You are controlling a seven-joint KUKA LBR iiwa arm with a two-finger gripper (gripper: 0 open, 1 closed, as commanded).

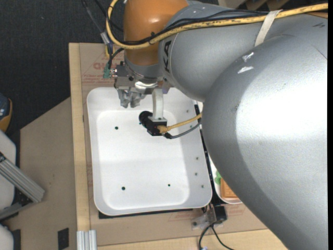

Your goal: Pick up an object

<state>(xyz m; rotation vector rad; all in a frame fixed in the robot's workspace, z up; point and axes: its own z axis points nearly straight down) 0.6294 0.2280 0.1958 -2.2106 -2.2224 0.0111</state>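
Gripper (139, 102) hangs over the upper part of the left bin (104, 191), centre-left of frame. Fingers spread apart, nothing between them. Visible bin floor is bare white; a possible object, orange-green, shows at the arm's lower edge, well right of the gripper. Identity unclear.
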